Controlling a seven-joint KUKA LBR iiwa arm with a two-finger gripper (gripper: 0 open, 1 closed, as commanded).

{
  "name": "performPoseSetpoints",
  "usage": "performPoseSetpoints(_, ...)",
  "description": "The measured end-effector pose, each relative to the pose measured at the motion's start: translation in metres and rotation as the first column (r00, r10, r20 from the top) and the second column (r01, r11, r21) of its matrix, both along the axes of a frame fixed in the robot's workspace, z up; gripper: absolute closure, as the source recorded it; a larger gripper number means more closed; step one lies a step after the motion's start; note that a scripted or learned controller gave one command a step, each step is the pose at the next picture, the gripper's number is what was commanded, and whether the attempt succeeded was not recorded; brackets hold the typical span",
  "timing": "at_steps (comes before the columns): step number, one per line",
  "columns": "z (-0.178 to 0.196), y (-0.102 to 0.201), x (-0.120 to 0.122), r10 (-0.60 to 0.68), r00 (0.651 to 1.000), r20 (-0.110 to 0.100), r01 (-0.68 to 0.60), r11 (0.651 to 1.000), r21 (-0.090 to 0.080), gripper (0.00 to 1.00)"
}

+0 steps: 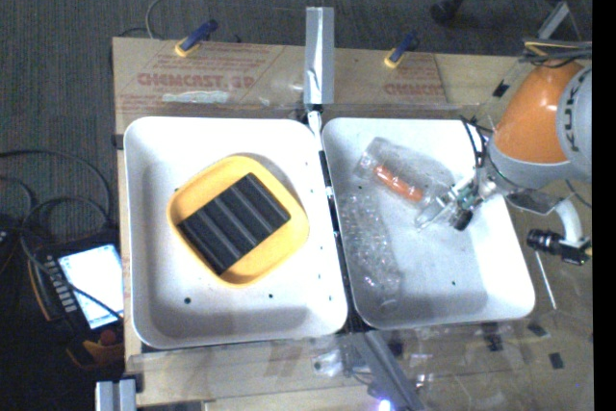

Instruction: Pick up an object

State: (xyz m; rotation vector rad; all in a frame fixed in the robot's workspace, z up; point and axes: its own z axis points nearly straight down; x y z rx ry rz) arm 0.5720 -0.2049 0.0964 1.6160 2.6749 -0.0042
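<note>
Brown bench (241,77) bears two white bins side by side: left bin (154,236), right bin (481,294).

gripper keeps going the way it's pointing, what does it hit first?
Likely the clear plastic bottle with the orange label: the gripper points left across the right bin, its tip already at the bottle's near end. Height above it is unclear from this slanted view.

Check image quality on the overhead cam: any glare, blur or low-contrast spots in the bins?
Camera view: the right bin is bright and washes out the clear plastic bottle and the crumpled clear wrap. The yellow and black object in the left bin stands out sharply. The gripper looks soft and small. Floor is dim.
</note>
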Motion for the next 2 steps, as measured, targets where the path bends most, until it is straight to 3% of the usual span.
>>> performPoseSetpoints(1, -0.0022, -0.0147, 0.0732, -0.009, 0.999, -0.043, 0.009, 1.0, 0.018, 0.0)
performPoseSetpoints(2, 0.0029, -0.0139, 0.0694, -0.002, 0.998, -0.06, 0.003, 1.0, 0.016, 1.0)
